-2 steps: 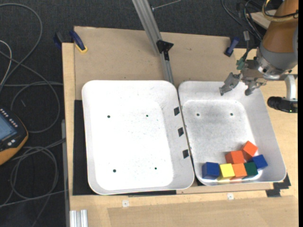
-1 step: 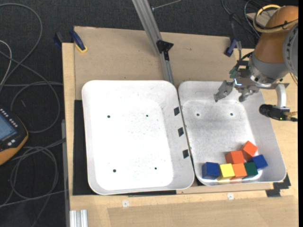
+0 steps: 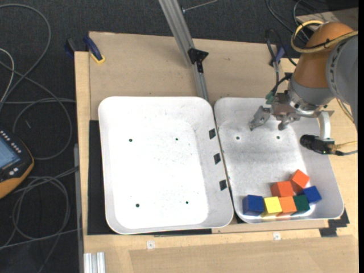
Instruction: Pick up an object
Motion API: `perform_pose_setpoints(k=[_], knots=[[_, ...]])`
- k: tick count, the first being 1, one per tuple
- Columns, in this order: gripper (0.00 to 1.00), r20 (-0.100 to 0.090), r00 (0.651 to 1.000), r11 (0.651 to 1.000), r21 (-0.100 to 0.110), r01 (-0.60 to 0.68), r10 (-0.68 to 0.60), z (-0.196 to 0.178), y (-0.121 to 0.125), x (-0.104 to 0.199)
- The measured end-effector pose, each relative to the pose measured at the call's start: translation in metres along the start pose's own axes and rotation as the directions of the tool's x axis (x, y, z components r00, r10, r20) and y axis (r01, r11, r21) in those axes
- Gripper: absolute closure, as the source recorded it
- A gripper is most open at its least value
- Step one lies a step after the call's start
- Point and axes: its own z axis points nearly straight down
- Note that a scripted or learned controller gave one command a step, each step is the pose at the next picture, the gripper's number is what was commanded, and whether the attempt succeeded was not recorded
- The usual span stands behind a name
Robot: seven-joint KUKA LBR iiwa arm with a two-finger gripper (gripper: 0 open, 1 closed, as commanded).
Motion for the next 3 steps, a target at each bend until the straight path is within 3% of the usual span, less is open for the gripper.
perform_pose_setpoints(k=[1, 3], knots=[[1.00, 0.001, 1.000, 1.000, -0.008, 0.000, 0.000, -0.015, 0.002, 0.000], [1.00, 0.003, 1.000, 1.000, -0.014, 0.000, 0.000, -0.108, 0.010, 0.002]])
